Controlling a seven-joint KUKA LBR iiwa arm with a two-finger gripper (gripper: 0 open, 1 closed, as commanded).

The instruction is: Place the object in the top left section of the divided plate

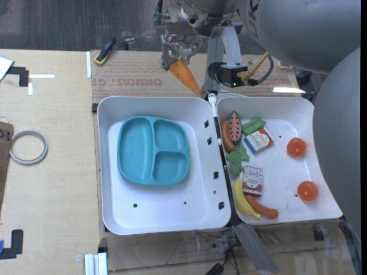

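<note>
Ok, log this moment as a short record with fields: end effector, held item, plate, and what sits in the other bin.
end effector: raised above the far edge of the bins, near where they meet
held item: carrot, orange, tilted, its upper end between the fingers
plate: divided plate, teal, three sections, lying flat in the left bin
plate contents: nothing in any section
right bin: watermelon slice, two small cartons, banana, two orange-red round fruits, green pieces
task status: carrot not yet over the plate
</note>
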